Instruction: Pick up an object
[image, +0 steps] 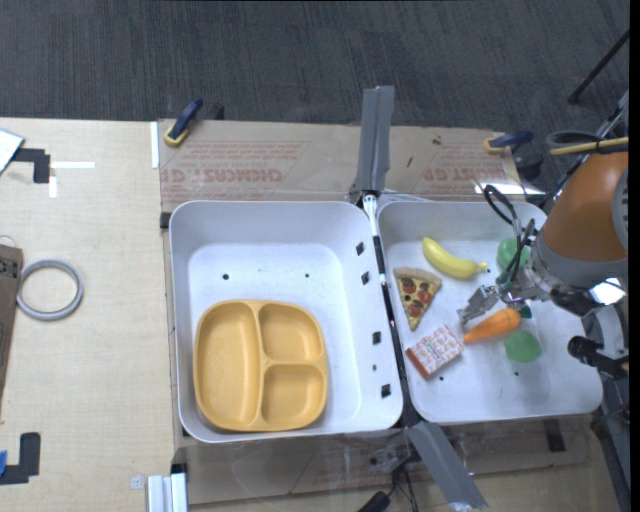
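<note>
The right bin (500, 395) holds a yellow banana (450, 260), a pizza slice (415, 295), a red and white box (434, 351), an orange carrot (493, 325) and a green round piece (522, 347). My gripper (478, 304) reaches in from the right and hangs low over the bin's middle, right at the carrot's left end. The carrot lies just below and to the right of it, and I cannot tell whether they touch. A second green piece (510, 250) is partly hidden behind the wrist.
The left bin (190, 250) holds a yellow divided plate (262, 363). A roll of tape (48, 289) lies on the bench at the far left. Clamps and a grey post (375, 140) stand behind the bins.
</note>
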